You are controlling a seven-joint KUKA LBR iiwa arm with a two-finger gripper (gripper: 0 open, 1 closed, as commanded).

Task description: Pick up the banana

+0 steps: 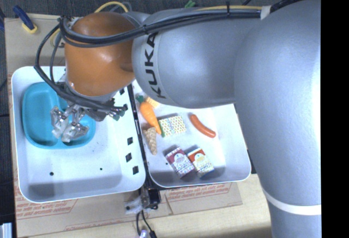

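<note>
Bench with two white bins: metal two-finger gripper (pixel 69 125) over the shallow blue plastic dish (pixel 38 114), finger state unclear, yellow banana unseen — likely grabs wrong object.

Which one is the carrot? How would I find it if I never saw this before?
Look at the right bin of the two white ones. Along its left edge, by the wall between the bins, lies the carrot: a long orange cone. The sausage nearby is redder with rounded ends, and the two small cartons are boxy.
</note>
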